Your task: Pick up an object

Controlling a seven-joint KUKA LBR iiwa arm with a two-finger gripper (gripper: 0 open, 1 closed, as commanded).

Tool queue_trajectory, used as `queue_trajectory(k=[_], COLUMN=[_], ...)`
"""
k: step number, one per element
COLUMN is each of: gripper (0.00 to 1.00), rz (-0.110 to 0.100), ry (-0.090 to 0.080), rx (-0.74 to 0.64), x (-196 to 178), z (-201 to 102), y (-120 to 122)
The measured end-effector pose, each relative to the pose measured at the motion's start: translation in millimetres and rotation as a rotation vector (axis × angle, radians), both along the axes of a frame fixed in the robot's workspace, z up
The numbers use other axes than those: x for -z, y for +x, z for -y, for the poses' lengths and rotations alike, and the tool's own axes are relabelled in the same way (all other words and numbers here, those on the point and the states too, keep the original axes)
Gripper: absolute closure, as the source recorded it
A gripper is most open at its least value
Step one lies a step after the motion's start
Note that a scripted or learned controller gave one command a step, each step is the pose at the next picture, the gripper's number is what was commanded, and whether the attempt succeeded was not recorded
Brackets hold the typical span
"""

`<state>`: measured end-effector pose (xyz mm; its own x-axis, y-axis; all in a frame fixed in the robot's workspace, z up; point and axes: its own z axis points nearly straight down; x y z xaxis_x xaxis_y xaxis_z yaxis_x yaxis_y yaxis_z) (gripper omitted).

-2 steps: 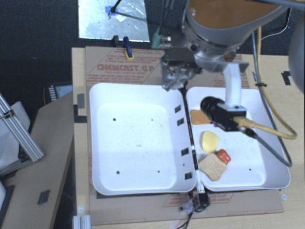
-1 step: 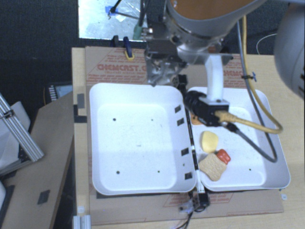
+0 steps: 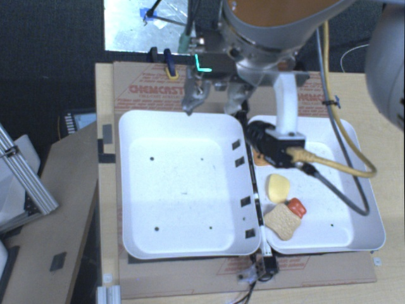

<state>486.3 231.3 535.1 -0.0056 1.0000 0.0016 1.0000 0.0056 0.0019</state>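
Two white bins sat side by side on the bench (image 3: 76,189). The left bin (image 3: 142,230) was near the middle of the view, and the right bin (image 3: 354,223) was next to it, touching it along one edge.

Three small things lay in the right bin, close to the edge it shared with the left bin. One was a round yellow thing (image 3: 278,187). Just below it was a small red thing (image 3: 297,207). Beside that, touching it, was a tan thing like a cracker (image 3: 281,221). All three were bunched close together near the front of the bin.

The grey arm (image 3: 278,18) with its orange band came in from the top and right. The end effector (image 3: 212,102) hung over the far edge of the left bin, near the back corner. Its two fingers (image 3: 193,100) were a little apart, and nothing was between them. It was well away from the three things in the right bin.

A black part (image 3: 273,145) with a yellow hose (image 3: 335,163) and a white post (image 3: 286,109) hung over the back of the right bin.
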Motion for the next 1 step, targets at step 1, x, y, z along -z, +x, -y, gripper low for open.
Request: queue_trajectory(k=[1], gripper=[1.00], rz=[0.002], ry=[0.002], rx=[-0.005], x=[-11.4], z=[-0.3], y=[0.3])
